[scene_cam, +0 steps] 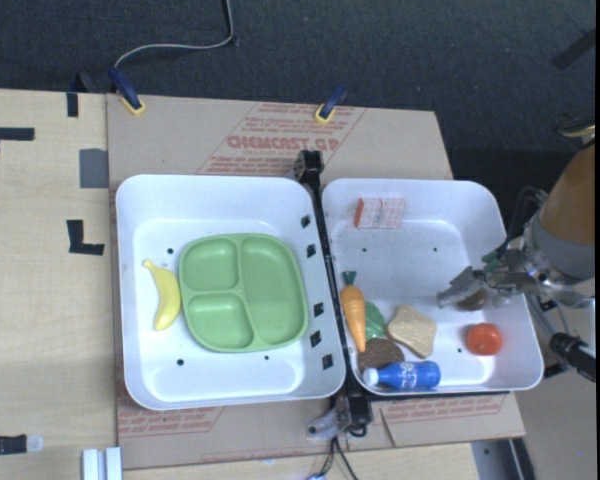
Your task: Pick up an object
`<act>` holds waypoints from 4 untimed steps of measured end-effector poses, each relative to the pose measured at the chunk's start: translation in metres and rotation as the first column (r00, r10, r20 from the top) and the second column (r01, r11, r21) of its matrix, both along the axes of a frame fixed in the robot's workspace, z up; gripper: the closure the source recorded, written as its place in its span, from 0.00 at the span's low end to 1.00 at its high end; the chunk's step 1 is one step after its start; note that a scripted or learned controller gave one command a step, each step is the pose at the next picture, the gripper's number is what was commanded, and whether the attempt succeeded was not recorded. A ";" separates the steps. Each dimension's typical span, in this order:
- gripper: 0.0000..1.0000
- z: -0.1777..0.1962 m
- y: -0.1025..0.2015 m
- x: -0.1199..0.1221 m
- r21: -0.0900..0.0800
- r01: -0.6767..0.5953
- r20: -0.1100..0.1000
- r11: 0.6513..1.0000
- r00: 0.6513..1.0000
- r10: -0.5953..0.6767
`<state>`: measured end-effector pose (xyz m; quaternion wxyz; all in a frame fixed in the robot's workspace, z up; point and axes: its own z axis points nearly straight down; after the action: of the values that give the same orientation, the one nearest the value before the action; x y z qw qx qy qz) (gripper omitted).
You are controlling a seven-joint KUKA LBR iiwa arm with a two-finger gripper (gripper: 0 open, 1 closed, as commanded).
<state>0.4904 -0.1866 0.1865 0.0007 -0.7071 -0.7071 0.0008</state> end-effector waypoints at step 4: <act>0.00 -0.102 0.090 0.177 0.001 -0.001 -0.006 1.000 1.000 0.001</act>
<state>0.6671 -0.0966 0.0844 0.0032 -0.7068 -0.7074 0.0025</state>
